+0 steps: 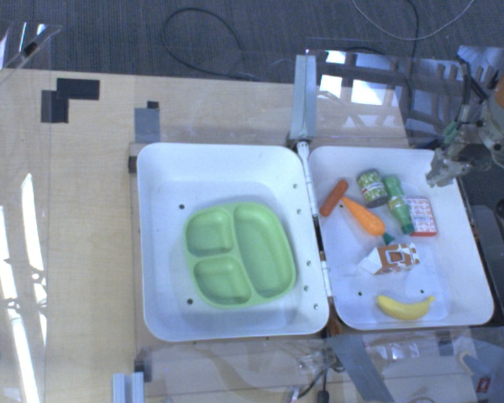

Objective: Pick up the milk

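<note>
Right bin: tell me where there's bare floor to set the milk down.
The right bin has bare floor along its left wall, below the carrot and left of the milk. A smaller patch lies right of the banana. The upper half is crowded: sausage, can, green bottle, red box.

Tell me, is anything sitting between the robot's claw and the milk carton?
Yes. The gripper hangs over the right bin's far right corner, and the green bottle and a red-and-white box lie between it and the milk.
</note>
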Available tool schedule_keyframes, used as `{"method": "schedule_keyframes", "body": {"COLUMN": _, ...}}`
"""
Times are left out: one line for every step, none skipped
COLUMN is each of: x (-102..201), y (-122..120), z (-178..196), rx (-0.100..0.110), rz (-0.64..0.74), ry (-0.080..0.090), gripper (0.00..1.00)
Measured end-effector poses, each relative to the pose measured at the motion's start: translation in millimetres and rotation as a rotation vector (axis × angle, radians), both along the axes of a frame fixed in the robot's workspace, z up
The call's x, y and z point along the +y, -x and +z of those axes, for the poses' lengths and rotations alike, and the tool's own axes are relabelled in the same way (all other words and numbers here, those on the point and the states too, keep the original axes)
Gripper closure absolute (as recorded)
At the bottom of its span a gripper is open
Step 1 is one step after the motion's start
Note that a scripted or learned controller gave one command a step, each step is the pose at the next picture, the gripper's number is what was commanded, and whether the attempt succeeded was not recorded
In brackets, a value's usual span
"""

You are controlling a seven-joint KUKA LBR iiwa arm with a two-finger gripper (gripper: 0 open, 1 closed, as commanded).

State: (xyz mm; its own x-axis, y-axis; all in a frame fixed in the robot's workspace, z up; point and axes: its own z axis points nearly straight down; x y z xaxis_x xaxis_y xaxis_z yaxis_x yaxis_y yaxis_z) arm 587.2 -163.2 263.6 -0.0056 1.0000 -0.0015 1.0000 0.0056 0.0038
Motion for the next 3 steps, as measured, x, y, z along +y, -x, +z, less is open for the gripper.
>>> {"method": "schedule_keyframes", "body": {"x": 5, "y": 46, "z": -93, "rx": 0.001, "rz": 0.112, "ry": -0.001, "gripper": 0.0}}
{"method": "schedule_keyframes", "body": {"x": 30, "y": 49, "z": -167, "rx": -0.004, "rz": 0.156, "ry": 0.0, "gripper": 0.0}}
{"method": "schedule_keyframes", "body": {"x": 30, "y": 47, "z": -155, "rx": -0.01, "rz": 0.157, "ry": 0.001, "gripper": 1.0}}
